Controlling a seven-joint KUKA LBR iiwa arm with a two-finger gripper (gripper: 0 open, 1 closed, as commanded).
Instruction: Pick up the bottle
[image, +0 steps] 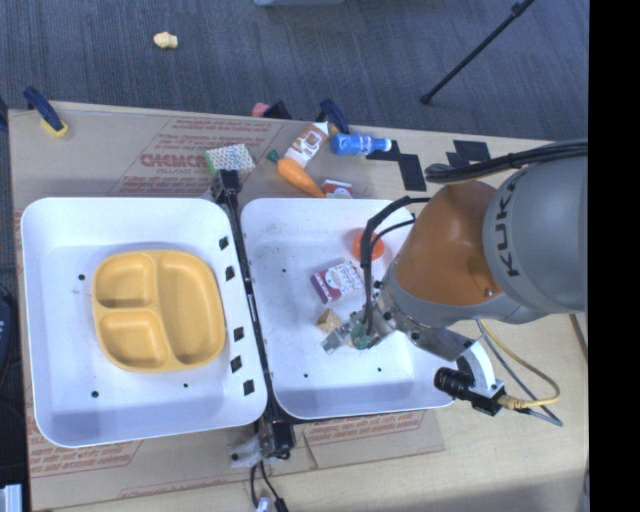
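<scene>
My claw (350, 335) hung low over the right bin (300, 402), right of the frame's centre, above the lower middle of the bin's floor. My own wrist and the grey-and-orange arm (500, 250) crowded in from the right, and I could not tell whether the claw was spread or pressed together; nothing showed plainly in its grasp.

Just to the claw's upper left lay a small brown scrap (327, 320), and above that a purple-and-white packet (338, 280), both on the bin floor. An orange round thing (360, 242) peeked out near the bin's upper edge, half hidden behind my arm.

The bottle (357, 145) — small, blue, lying on its side — sat outside both bins, on the cardboard (150, 165) in the upper middle of the frame, well apart from my claw. Just left of it lay a white container with an orange label (308, 143), and below that a carrot (298, 177) close to the right bin's top rim. A checked packet (230, 158) lay further left.

The left bin (40, 300) held a yellow divided tray (158, 308), flat on its floor.
</scene>
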